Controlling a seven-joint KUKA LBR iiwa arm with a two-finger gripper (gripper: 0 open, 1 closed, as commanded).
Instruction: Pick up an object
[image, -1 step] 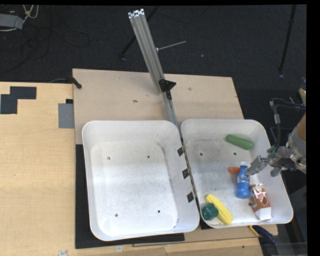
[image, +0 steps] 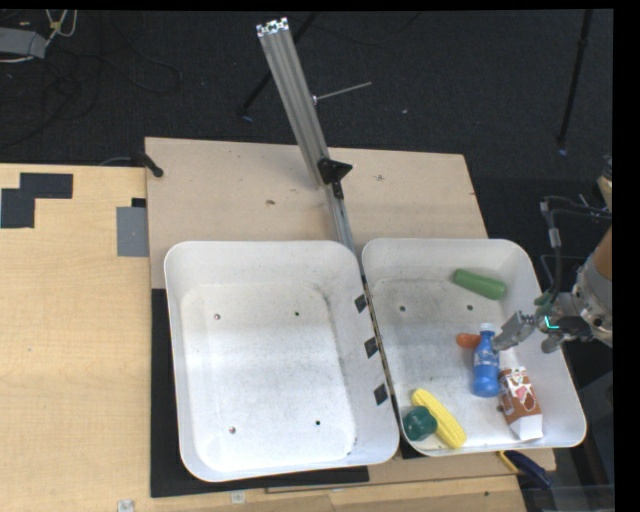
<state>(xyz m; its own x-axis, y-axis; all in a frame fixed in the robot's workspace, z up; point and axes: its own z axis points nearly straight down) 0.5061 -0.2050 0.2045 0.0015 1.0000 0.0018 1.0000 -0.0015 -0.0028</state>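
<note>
Yellow corn (image: 440, 417) sits low-left of blue bottle (image: 485, 367), right bin (image: 440, 255). Gripper (image: 534, 331) just right of bottle's cap, fingers spread, nothing between them. Bottle likely light, rigid, slick plastic; upright, may tip. Grab mid-body, not the cap.

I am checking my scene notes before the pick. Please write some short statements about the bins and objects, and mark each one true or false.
1. The blue bottle is in the right bin. True.
2. The green cylinder lies in the left bin. False: it lies in the right bin.
3. The yellow corn lies beside the dark green object. True.
4. The gripper holds the carton. False: the carton lies in the bin.
</note>
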